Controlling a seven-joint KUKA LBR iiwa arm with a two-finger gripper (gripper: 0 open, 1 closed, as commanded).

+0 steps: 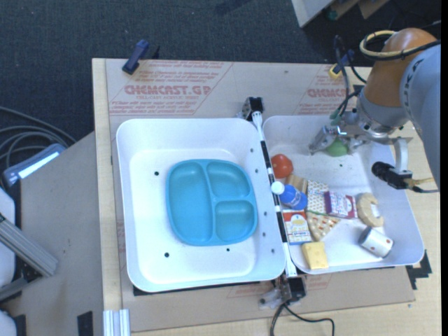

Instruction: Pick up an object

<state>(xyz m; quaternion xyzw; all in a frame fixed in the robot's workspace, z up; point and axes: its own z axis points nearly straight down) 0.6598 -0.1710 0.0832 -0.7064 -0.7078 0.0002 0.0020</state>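
Camera view. Arm (409, 61) enters from 3 o'clock and angles its wrist down over the upper part of the right bin (413, 236). Gripper (339, 143) sits low at the bin's 12 o'clock, its fingers splayed apart on either side of a small green object (339, 147); whether they are clamped on it cannot be told. This object is the likely target, lying directly under the fingertips, near the bin's back wall. Other items cluster toward the bin's 6 o'clock, well clear of the gripper: a tomato (281, 165) at 9 o'clock, a blue bottle (290, 197), packets (329, 205), a bagel (368, 209), a white cup (376, 241) and a yellow block (315, 255). Left bin (140, 257) holds a blue divided tray (211, 201) at its centre, apparently a separate drop area.
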